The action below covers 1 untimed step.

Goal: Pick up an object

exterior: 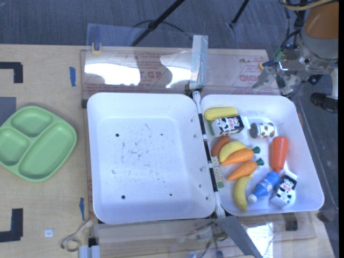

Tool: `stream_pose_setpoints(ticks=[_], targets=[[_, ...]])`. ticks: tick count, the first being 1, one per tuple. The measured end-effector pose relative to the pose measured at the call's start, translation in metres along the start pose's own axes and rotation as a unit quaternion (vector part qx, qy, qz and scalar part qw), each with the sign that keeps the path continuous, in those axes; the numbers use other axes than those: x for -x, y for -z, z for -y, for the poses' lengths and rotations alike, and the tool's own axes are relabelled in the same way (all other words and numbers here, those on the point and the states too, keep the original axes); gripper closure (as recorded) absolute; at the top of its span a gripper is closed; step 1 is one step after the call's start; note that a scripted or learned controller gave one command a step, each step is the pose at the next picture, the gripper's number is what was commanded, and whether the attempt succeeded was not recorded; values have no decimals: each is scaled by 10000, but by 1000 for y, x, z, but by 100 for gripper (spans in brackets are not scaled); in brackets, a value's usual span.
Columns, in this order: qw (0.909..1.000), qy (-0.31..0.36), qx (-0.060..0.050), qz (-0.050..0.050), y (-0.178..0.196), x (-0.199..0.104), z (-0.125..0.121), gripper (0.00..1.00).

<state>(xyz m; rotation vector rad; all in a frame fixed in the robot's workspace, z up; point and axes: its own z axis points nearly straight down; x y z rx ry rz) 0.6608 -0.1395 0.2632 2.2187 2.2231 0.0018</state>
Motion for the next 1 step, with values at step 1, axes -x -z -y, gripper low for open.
stream_pose_setpoints(ticks=[1], targets=[[10000, -52, 57, 14, -132, 12, 38, 0]])
